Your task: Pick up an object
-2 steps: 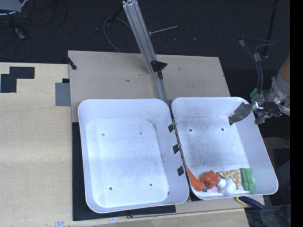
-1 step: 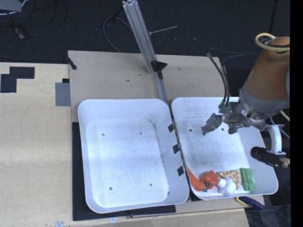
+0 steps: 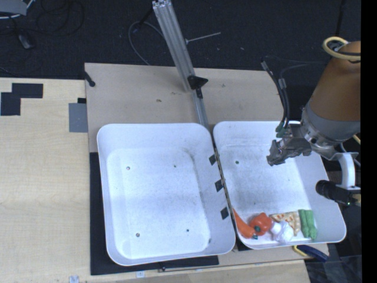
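holding an orange toy (image 3: 259, 223) and green piece (image 3: 307, 223), the right bin (image 3: 259, 158).

Arm entering from three o'clock.
Its orange-banded wrist slopes toward nine o'clock, and the dark tool (image 3: 281, 154) hangs low at its end.

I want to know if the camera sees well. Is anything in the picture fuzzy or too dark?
In the camera view, the left bin is bright and evenly lit; the floor behind the bench is nearly black; the gripper looks dark and a bit blurred; the small objects piled at the right bin's near edge are too soft to name surely.
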Controlling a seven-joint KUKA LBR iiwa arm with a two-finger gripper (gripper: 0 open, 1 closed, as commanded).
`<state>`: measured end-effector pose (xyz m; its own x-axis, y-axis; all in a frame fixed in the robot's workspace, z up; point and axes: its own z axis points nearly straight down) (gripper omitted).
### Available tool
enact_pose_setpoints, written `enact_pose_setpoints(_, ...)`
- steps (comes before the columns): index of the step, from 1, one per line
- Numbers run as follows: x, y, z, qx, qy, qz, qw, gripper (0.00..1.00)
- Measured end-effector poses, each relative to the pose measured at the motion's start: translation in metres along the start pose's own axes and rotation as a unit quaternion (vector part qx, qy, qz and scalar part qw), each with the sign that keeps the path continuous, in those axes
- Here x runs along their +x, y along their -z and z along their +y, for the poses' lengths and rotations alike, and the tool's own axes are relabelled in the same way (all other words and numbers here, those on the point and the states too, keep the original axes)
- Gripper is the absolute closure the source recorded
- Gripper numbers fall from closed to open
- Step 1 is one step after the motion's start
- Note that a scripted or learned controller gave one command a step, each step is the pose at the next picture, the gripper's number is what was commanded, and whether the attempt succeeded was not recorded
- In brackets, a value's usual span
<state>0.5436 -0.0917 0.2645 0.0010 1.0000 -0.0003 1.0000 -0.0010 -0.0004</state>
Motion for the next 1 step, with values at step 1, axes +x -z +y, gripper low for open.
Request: enact_pose_setpoints(1, 0.1241, 0.056, -0.0043, -0.001, 0.004, 0.001, 1.0, 1.0)
